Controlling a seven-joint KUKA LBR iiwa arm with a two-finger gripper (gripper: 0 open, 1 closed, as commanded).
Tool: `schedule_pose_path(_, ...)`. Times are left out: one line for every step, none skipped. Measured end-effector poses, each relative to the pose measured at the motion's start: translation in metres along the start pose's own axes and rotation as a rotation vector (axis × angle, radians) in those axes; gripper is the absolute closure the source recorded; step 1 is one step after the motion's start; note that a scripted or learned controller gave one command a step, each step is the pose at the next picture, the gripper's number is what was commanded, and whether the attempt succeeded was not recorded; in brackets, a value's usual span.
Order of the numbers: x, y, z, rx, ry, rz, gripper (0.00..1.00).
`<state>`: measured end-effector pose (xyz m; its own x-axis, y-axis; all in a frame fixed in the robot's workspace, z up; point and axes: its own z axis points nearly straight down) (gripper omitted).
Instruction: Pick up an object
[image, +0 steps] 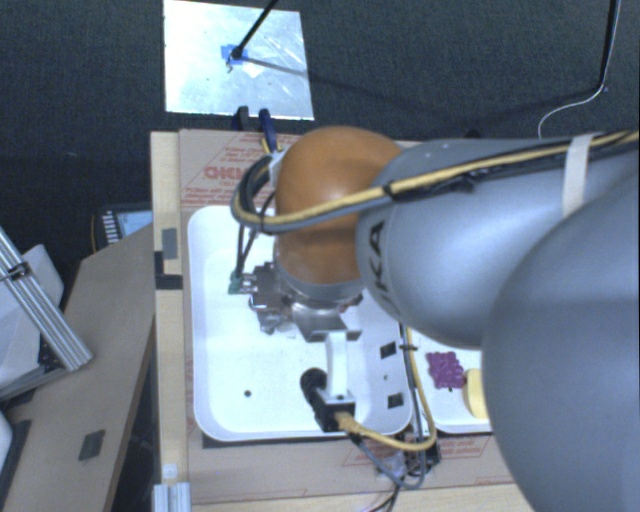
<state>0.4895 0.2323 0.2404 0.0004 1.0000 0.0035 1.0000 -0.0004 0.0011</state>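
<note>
Looking down from the camera view, the arm (500, 250) is reaching in from the right and is hanging its wrist, with the orange band (320, 215), over the left-hand bin (215, 330) of the two on the counter (170, 350). The pincer (266, 300) is sitting low over that bin's white floor, but the wrist is covering most of it, so I cannot tell whether it is spread or pressed together, and nothing is showing in its grip. The floor around it is looking bare apart from a few small dark marks (389, 351), too small to name. The likely things for picking are lying in the right-hand bin (448, 408), well apart from the pincer: a purple object (445, 370), lumpy and knobbly like a small bunch of grapes, and just beside it a yellow object (476, 392), smooth and rounded, half hidden by the arm. Judging by this, the task is standing at its start or in the middle of a try: no object is being lifted, and the grasping and the raising are waiting to be done.
</note>
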Motion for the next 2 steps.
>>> schedule_pose_path(0.000, 0.001, -0.010, -0.001, 0.001, 0.000, 1.00)
schedule_pose_path(-0.012, -0.004, 0.061, 0.007, -0.006, 0.000, 1.00)
